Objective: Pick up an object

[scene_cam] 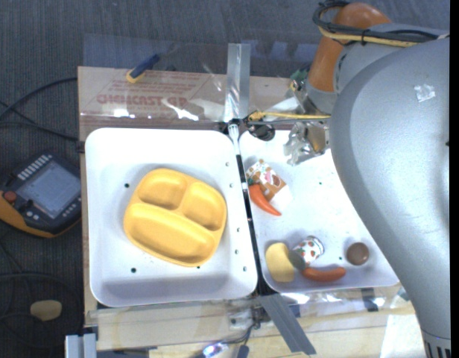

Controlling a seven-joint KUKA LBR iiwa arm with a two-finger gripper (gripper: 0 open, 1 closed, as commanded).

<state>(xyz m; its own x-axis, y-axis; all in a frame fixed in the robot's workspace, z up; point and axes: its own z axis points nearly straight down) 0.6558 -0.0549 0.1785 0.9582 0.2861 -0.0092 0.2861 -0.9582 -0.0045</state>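
— Can you see what the gripper (305, 142) is doing?

— Barely. It hangs over the far end of the right bin (330, 200), a shiny tangle of metal under the orange band, and I cannot tell whether it grips anything. The big grey arm (397, 177) covers that bin's whole right side.

— What lies in there?

— A small printed carton (268, 180) touching an orange carrot (264, 201) by the divider. Near the front, a yellow lump (280, 262), a little patterned cup (309, 250), a red sausage (324, 274) and a brown ball (357, 253), close together.

— And the left bin (110, 162)?

— A yellow divided tray (176, 216), tilted slightly, alone.
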